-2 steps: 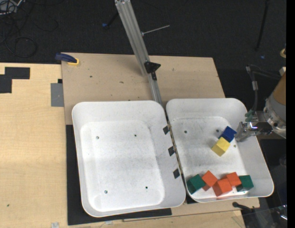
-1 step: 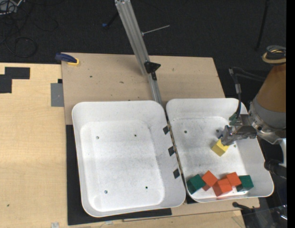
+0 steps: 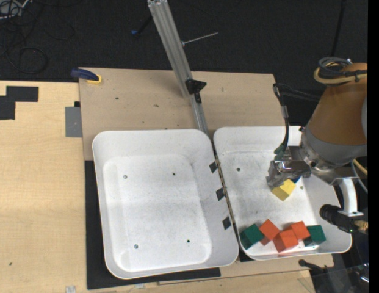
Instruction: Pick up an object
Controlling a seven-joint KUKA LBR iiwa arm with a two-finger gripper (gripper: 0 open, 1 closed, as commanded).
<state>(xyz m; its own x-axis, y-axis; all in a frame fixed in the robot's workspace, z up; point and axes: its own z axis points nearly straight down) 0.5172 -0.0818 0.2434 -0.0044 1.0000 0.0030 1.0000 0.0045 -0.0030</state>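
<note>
Beneath metal tool (image 3: 283, 174), yellow cube (image 3: 284, 189).

The claw (image 3: 285, 174) hides the top of the yellow block (image 3: 284, 189).

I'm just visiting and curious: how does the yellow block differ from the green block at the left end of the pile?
The yellow block sits alone, mid-bin, right under the gripper; the green block lies at the near edge of the bin, touching an orange block. The yellow one looks tilted; the green one seems to rest flat. Both are small blocks in the right bin.
</note>
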